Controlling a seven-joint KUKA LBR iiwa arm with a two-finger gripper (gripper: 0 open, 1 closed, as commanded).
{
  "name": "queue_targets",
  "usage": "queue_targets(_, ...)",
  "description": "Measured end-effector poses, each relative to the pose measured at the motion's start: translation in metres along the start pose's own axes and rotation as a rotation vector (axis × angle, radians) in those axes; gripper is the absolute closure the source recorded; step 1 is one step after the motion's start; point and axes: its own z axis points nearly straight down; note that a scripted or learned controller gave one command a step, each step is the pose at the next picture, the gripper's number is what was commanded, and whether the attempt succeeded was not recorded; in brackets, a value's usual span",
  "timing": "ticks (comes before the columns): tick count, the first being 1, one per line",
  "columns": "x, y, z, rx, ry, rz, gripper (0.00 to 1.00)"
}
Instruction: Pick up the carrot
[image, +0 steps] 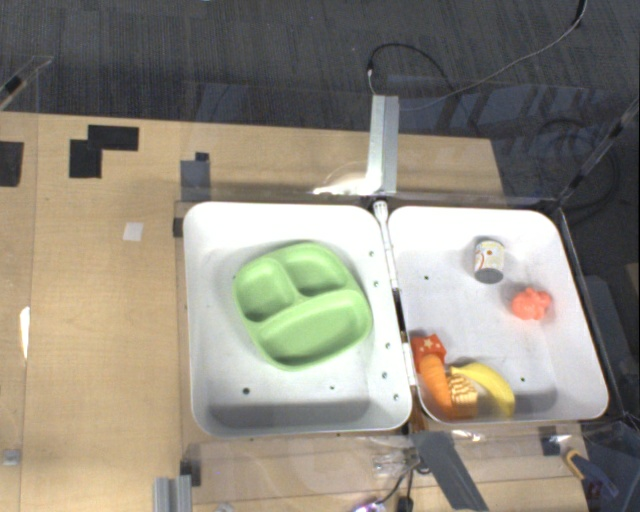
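An orange carrot (434, 381) lies in the near left corner of the right bin (560, 260), pointing along the bin's left wall. It is wedged among other toy food: a red piece (430, 347) touches its far end, and a yellow banana (491, 385) with a box of fries (462, 390) lies against its right side.
A small tin can (488, 260) stands at the back of the right bin, and an orange-pink fruit (532, 304) lies near its right wall. The left bin (210, 300) holds a green divided plate (302, 302). A metal post (383, 145) rises behind the bins.
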Motion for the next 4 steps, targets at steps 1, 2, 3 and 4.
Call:
queue_targets(1,0.0,0.002,-0.012,-0.007,-0.004,-0.007,1.0)
queue_targets(2,0.001,0.004,-0.024,-0.013,-0.008,-0.015,1.0)
queue_targets(3,0.001,0.006,-0.037,-0.02,-0.012,-0.022,1.0)
queue_targets(4,0.002,0.008,-0.049,-0.026,-0.016,-0.029,1.0)
